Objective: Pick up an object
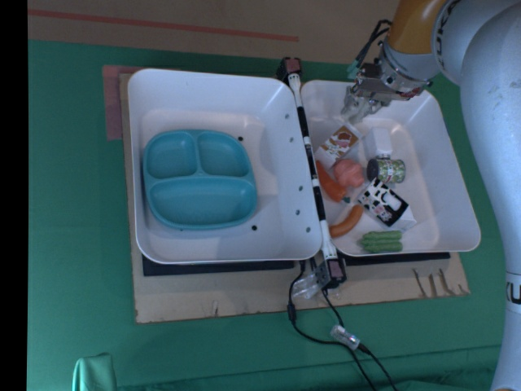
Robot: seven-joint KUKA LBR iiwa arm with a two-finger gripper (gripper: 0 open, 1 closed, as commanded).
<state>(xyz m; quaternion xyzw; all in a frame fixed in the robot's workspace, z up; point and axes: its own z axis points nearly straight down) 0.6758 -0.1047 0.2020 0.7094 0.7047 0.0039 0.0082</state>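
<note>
Here I see the arm [476,63], grey with an orange band, reaching in from the right over the far end of the right bin [450,149]. The gripper [356,112] hangs above that bin's far-left part, fingertips pointing down toward a small carton with a brown-and-white label [340,142] that lies just below them. I see nothing between the fingers, and the slant of the camera does not let me judge whether the jaws are apart or closed.

All the loose objects lie in the right bin, clustered toward its left and middle:
- a white cup-like item [379,141] beside the carton;
- a green-labelled can [386,170] on its side, just below the white item;
- a pinkish rounded piece [349,172] touching an orange carrot-like piece [330,183];
- a black-and-white cow-print carton [384,204];
- a second orange piece [348,220] near the divider;
- a green ridged vegetable [381,240] at the near edge.

The left bin [163,88] holds a teal divided plate [199,177] with three compartments. Both bins sit on cardboard [244,300] over a green mat [65,218], with cables [326,324] trailing in front.
</note>
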